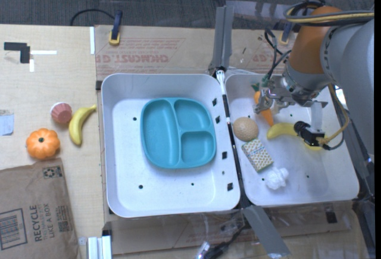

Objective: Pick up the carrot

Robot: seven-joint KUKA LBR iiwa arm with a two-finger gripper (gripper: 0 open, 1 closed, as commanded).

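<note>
The gripper (pixel 266 104) stood over the carrot (pixel 265 114) at the right bin's (pixel 333 186) far left, its grasp impossible to tell; a sound pick called for centering on the carrot, clear of the nearby banana (pixel 284 130).

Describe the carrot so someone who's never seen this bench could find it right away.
Look in the right bin, the one without the blue tray. Near its upper left corner, directly under the gripper, lies the carrot, just above a tan egg-shaped item and left of a yellow banana. It is the only orange thing in that bin, with a bit of green at its top.
</note>
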